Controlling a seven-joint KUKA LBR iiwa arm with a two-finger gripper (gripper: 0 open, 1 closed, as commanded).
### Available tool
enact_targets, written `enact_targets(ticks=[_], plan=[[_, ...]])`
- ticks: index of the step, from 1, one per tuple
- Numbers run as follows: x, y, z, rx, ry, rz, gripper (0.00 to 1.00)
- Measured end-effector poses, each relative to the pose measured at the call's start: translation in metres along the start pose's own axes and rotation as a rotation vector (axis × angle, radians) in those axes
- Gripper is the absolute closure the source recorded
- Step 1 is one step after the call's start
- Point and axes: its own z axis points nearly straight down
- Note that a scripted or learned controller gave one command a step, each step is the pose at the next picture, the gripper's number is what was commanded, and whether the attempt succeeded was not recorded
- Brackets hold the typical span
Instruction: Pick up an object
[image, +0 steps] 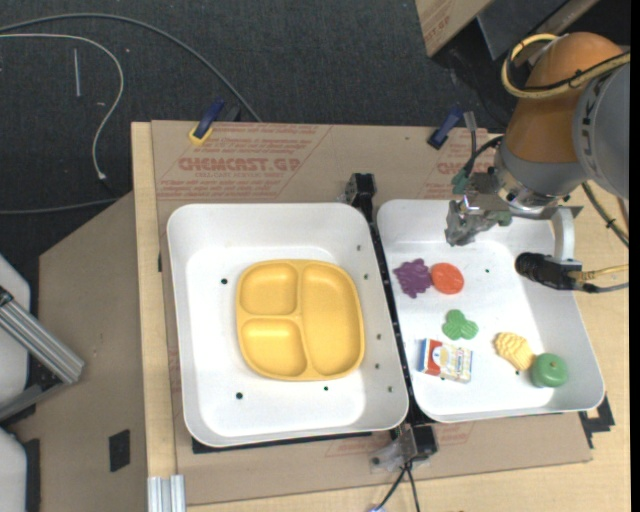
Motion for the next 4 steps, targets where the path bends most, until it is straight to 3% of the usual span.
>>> enact_targets(ticks=[1, 2, 4], plan=[[0.0, 0.002, -0.055, -0.001, -0.001, 0.001, 1.0], [0.048, -0.023, -0.04, 0.011, 0.003, -0.002, 1.0], [0.139, -0.07, -0.047, 0.011, 0.004, -0.003, 1.0]])
